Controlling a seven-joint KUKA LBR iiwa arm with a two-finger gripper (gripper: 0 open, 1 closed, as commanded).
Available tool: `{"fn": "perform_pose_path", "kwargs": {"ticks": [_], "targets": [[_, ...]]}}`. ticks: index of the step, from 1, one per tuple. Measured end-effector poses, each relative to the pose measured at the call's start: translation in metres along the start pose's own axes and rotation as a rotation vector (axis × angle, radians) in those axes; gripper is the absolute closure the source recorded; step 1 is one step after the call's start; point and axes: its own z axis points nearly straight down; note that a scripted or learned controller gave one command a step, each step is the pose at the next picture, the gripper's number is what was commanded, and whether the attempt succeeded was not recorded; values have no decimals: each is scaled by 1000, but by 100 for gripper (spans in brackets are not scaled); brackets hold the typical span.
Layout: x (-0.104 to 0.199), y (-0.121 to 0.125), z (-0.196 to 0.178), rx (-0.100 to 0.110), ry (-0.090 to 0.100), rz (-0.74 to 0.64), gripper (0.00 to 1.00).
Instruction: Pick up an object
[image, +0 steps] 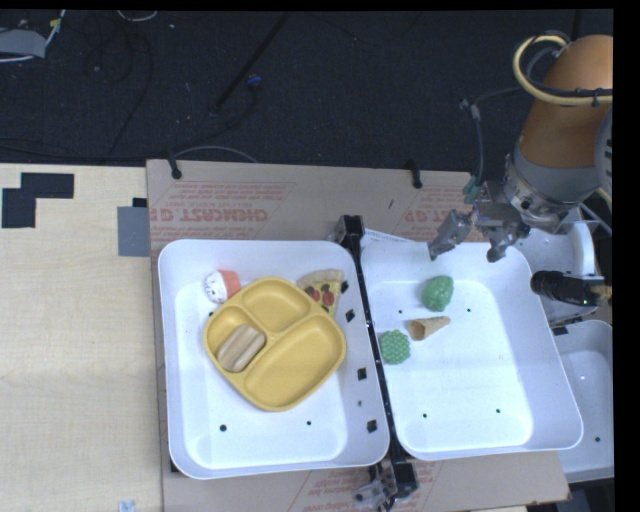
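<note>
In rt bin, cone (428, 327) lengthwise left-right, tip right

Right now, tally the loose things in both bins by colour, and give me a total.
Green: 2, the round lump and the ball in the right bin
Tan: 2, the cone and the bread piece
Yellow: 1, the tray
Orange and white: 1, the small toy
Mixed: 1, the pizza slice
Total: 7

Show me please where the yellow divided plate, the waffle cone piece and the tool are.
yellow divided plate (290, 365): camera view, on the bare floor of its largest compartment.
waffle cone piece (429, 327): camera view, on the middle of its tan body.
tool (471, 240): camera view, midway between its two fingertips.
</note>
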Motion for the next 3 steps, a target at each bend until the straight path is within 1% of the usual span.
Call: {"fn": "perform_pose_path", "kwargs": {"ticks": [1, 2, 3], "targets": [[0, 2, -7, -12, -1, -2, 0], [-3, -3, 55, -7, -1, 0, 0], [-1, 6, 112, -8, -1, -1, 0]]}}
